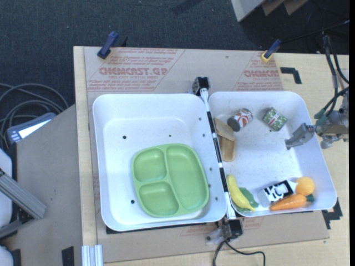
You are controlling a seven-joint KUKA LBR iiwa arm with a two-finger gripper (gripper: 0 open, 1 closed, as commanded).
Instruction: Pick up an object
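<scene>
Several small objects lie loose in the right bin (260,101), any of which could serve as the pick. Toward its far side sit a red and white can (240,118) on its side and a green and white carton (274,118). Along the near edge lie a banana (237,192), a black and white packet (277,190), a carrot (288,203) and an orange ball (305,185), bunched close together. A brown cardboard piece (226,141) rests against the divider side.

The gripper (300,136) hangs at the right rim of this bin, near the carton but apart from it; whether its fingers are spread or closed cannot be told from this slant. Nothing is seen between them, so the pick looks not yet made: an object has to be chosen, reached, closed on and lifted.

The left bin (111,110) holds a green divided plate (168,179) with three compartments, all bare.

Under both bins, the brown board (138,65) carries red print reading "CHEMCAST GP", repeated at the far right. The packet's markings and the can's label are too small to read. Blue (107,44) and yellow (270,50) clamps grip the board's far edge.
</scene>
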